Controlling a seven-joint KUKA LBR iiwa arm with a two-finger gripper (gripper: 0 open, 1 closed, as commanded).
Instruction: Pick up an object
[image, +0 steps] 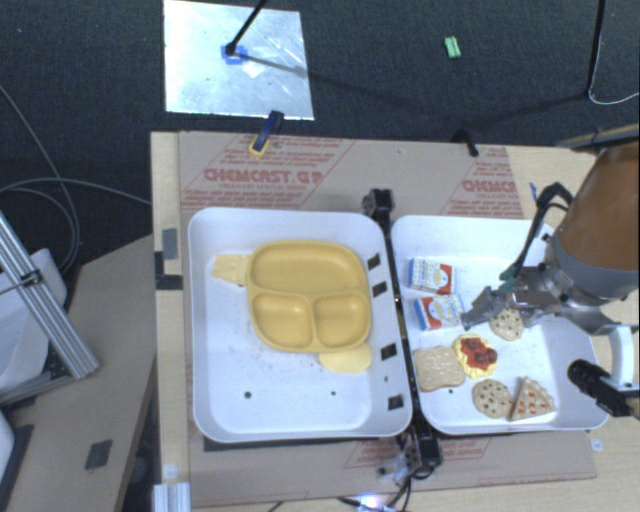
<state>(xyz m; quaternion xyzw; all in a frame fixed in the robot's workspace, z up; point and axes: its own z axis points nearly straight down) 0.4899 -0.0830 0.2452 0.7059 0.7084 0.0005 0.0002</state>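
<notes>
Nearest the lower edge of the view, in the right bin, lie a round brown cracker and, just beside it to the right, a triangular pizza slice. A little farther back sits a slice of toast near the divider between the 2 bins, with a small round pastry topped in red just to its right.

Above that, the gripper reaches in from the right at a slant, low over the middle of the right bin. Its dark tip sits just beside a small white, red and blue carton, at that carton's right edge, and nothing can be seen held. Whether it is spread or closed cannot be told from here. A second round cookie lies just under the gripper body, partly covered by it. A second carton of the same kind lies farther back.

In the left bin rests a yellow tray with 3 compartments, with a yellow piece poking out at its near edge and another at its far left.

Behind the bins, a blue and yellow tool lies on the brown board.
</notes>
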